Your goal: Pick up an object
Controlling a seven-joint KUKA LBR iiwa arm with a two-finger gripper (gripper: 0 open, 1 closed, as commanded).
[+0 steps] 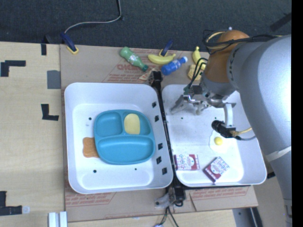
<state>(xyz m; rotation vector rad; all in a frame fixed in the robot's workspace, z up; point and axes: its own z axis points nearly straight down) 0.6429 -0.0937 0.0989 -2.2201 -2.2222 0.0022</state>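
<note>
Three small things lie in the right bin (246,171), and any one of them can serve for the pick. They are a yellow ball (218,140) near the middle and two red and white packets along the near wall, the left packet (186,162) and the right packet (216,168).

The gripper (188,107) hangs over the far part of this bin. Its fingers (176,107) are spread apart with nothing between them, and under them I see only bare white floor. So I judge that the task is at the approach step and no grasp is made yet.

The next move, I think, calls for a shift toward the near side to bring the fingers over one thing, and then a straight descent. The ball is closest to the gripper. It is small and round, so it may roll away if one finger touches it first. The packets look flat, and the right one is turned at a slant, so the fingers would need to go very low to catch an edge.

The left bin (78,126) carries a blue plate (124,148), which I leave alone.
</note>
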